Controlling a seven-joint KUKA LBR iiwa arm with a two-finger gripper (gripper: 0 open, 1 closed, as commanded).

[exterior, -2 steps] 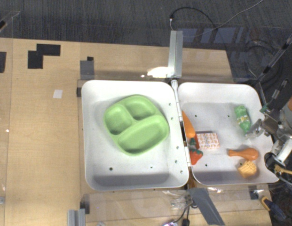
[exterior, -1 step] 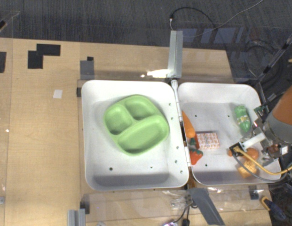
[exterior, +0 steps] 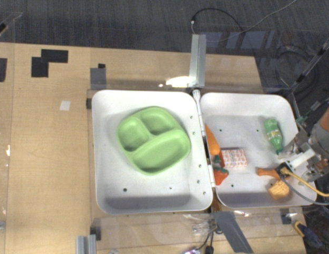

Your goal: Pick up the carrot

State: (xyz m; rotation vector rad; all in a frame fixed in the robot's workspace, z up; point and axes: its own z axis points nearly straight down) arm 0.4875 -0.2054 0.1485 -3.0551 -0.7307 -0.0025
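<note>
The carrot (exterior: 211, 143), long and orange, lies along the left wall of the right bin (exterior: 243, 106), beside the divider between the two bins. My gripper (exterior: 293, 156) hangs over the right edge of that bin, well to the right of the carrot and apart from it. Nothing shows between the gripper and the carrot but bare bin floor and a small box.
A pink and white box (exterior: 233, 158) and a red piece (exterior: 220, 177) sit close by the carrot. Also in the right bin are a green bottle (exterior: 273, 132), a small orange piece (exterior: 266, 171) and a yellow item (exterior: 279, 190). The left bin (exterior: 108, 194) holds a green divided plate (exterior: 152, 138).
</note>
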